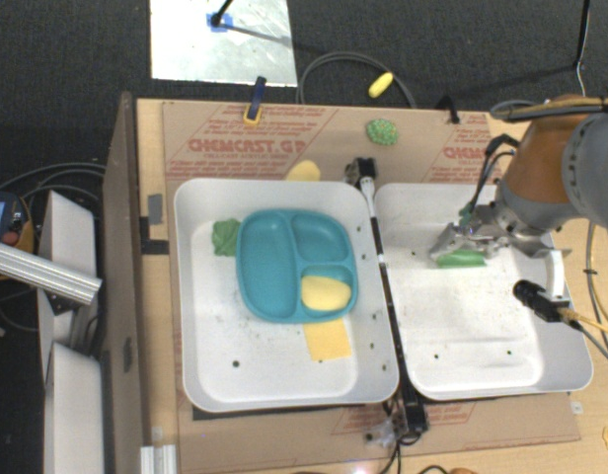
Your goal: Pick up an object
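Left bin [200,294]: blue plate [274,265] holding yellow lump [325,292]; green piece [225,236], yellow slice [329,341].
Right bin [482,344]: green block [461,258].
Jaws: on the block; grip unclear.

Gripper [460,241] low, fingers seemingly apart.

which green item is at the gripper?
The flat green piece in the right bin, directly under the gripper. The leafy green one lies in the left bin; the round green one sits on the board behind.
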You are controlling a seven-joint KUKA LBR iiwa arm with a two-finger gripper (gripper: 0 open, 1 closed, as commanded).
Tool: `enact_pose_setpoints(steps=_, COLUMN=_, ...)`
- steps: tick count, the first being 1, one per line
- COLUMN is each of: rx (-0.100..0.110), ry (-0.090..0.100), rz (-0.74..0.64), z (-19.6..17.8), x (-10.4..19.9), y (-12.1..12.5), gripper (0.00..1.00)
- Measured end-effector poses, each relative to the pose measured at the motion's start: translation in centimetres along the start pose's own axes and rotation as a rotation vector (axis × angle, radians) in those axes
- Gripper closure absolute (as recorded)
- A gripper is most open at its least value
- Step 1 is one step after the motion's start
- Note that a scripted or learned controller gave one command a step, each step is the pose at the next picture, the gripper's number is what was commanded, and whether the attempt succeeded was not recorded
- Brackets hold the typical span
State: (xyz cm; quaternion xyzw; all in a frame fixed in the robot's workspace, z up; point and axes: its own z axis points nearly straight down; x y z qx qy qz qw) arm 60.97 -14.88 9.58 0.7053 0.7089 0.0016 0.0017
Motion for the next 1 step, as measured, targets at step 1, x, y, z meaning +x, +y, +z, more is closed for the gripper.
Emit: enact_pose_setpoints(steps=1, rx=-0.006, ry=0.004, rz=-0.01, z=-9.49, x=11.14, y=-0.3, gripper=1.0)
